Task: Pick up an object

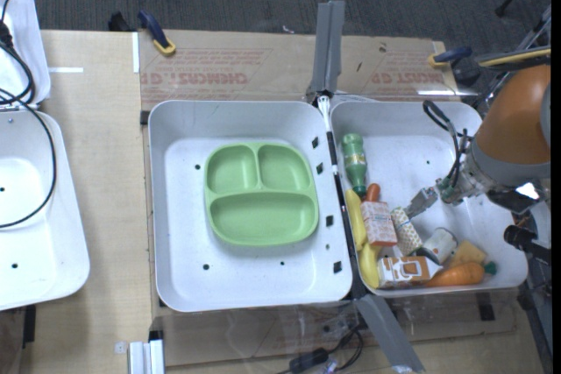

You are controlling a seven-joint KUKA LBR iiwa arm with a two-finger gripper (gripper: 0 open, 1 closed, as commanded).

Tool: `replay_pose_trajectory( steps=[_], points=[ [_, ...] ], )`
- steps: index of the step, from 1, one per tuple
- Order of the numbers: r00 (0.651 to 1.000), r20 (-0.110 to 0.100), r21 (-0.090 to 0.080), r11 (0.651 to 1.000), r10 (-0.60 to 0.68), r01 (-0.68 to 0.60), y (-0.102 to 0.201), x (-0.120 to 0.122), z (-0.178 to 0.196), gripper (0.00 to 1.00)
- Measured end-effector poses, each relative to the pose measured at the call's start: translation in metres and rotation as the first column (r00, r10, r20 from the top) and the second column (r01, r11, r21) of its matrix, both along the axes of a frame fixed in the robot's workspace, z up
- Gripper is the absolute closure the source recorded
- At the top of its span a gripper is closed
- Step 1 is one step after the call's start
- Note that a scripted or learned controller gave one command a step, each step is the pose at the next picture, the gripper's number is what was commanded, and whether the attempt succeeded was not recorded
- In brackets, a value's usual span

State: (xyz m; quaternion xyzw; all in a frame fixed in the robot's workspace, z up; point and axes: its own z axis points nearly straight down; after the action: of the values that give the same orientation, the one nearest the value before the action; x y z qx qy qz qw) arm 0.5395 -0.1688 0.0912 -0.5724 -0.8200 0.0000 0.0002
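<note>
Toys lie piled in the right bin (412,131): a green bottle (353,160), a yellow banana (357,228), a small red-and-white box (379,223), and an orange carrot (456,275). The jaws (422,200) hang just above the pile, and I cannot tell if they are apart or together. A smooth green plate (260,193) with three parts sits in the left bin (175,215) on the bench (96,83).

Green bottle (353,160), carrot (456,275), banana (359,239), cartons heaped in right bin (399,123).
</note>
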Motion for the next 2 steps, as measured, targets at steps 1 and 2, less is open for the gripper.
replay_pose_trajectory(
  steps=[1, 2],
  points=[
    [0.967, 0.004, -0.003, 0.967, 0.253, -0.253, -0.013, 0.065, 0.025, 0.0],
    [0.911, 0.002, -0.001, 0.911, 0.411, -0.411, 0.032, 0.07, 0.001, 0.0]
  ],
)
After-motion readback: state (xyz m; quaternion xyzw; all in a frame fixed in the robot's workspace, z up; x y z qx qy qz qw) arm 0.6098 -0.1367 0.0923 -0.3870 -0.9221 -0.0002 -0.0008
